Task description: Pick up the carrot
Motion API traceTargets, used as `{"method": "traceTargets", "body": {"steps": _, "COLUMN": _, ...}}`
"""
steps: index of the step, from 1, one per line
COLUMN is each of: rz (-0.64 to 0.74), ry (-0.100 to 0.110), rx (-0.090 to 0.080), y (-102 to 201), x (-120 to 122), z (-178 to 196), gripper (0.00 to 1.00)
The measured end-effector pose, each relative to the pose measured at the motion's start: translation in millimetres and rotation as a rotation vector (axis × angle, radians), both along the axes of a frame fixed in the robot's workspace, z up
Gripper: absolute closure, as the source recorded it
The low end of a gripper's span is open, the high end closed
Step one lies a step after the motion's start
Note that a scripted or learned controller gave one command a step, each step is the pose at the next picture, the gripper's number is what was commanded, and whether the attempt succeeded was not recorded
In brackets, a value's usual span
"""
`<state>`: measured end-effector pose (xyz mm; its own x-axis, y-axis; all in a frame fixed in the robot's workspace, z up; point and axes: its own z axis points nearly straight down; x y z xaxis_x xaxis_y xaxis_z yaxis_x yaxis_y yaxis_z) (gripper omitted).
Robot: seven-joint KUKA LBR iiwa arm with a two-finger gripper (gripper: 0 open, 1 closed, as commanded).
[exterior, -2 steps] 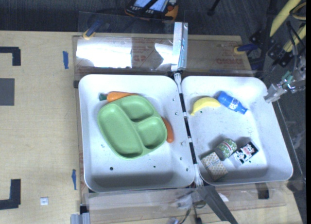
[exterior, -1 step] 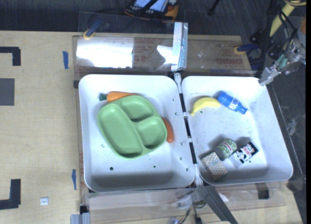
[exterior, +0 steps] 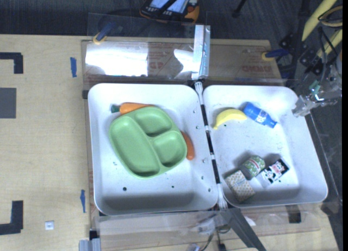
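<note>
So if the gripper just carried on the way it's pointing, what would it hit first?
Probably the right bin, on its bare floor near the far right corner: the gripper seems to point down there. The blue bottle lies further left, off that line, though depth is unclear.

We look down from above at a slant, far enough back to take in both bins: the left bin (exterior: 103,190) and the right bin (exterior: 310,190) side by side, with bench (exterior: 43,135) at left and dark floor beyond.

carrot (exterior: 136,106) mostly hidden under green tray (exterior: 148,141)
</note>
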<state>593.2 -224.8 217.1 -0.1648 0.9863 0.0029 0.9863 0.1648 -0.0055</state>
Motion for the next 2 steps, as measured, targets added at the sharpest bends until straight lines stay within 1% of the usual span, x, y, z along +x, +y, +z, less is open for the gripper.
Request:
{"method": "traceTargets", "body": {"steps": 1, "rz": -0.056, "ry": 0.0, "rx": 0.0, "y": 0, "x": -13, "z": 8, "gripper": 1.0}}
{"method": "traceTargets", "body": {"steps": 2, "rz": -0.175, "ry": -0.003, "rx": -0.003, "y": 2, "x": 55, "z": 10, "gripper": 1.0}}
